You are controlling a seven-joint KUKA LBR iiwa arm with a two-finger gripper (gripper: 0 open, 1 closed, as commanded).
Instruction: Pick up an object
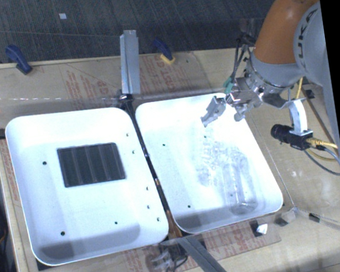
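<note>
A clear plastic bottle (234, 178) lies in the right bin (181, 213), toward its right side, its length running from the bin's middle to the front right corner. It looks crinkled and see-through. My gripper (224, 109) hangs over the bin's back right part, above and behind the bottle. Its two fingers stand apart with nothing between them. A dark ribbed rectangular block (90, 163) lies flat in the left bin (46, 239).
The grey arm with its orange band (279, 21) reaches in from the right over the bin's rim. A metal bar (128, 62) stands at the back between the bins. Blue clamps (19, 59) hold the board's back edge. Cables (310, 140) hang right of the bin.
</note>
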